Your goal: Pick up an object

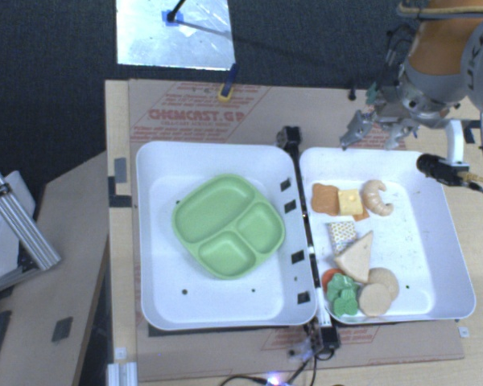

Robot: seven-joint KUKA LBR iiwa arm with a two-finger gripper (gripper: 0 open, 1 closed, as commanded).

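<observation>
**End effector above right bin's far rim, nothing held**

The end effector (373, 134) hangs over the far edge of the right bin (443, 240), fingers spread apart, gripping nothing. Toy food lies in this bin: croissant (377, 197), cheese wedge (355, 256), broccoli (344, 297). The left bin (157, 183) holds a green divided plate (228, 226).

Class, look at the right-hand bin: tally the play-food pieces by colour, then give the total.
Orange-brown: 1, toast slice
Yellow: 1, cheese block
Tan or beige: 4, croissant, wedge, two round biscuits
White patterned: 1, cracker
Green: 1, broccoli
Red: 1, tomato
Total: 9
</observation>
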